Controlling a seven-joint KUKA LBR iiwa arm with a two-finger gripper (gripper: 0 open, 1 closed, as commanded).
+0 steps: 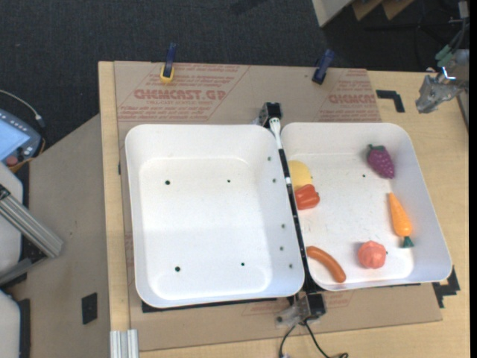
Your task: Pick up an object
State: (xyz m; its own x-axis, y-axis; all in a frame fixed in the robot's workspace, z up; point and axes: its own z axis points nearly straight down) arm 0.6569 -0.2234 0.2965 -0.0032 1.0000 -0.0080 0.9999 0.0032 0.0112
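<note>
Camera view: purple grape bunch [380, 160]

I see the right bin [350, 144] holding grapes [380, 161] at the back, carrot [400, 215] right, peach [372, 254] and sausage [326, 263] in front, pepper [306, 197] left.

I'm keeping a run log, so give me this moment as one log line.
phase: before pick | gripper: at upper right, off the bins | right bin: grapes, carrot, sausage, yellow toy, red toy, pink toy | held: nothing seen
</note>
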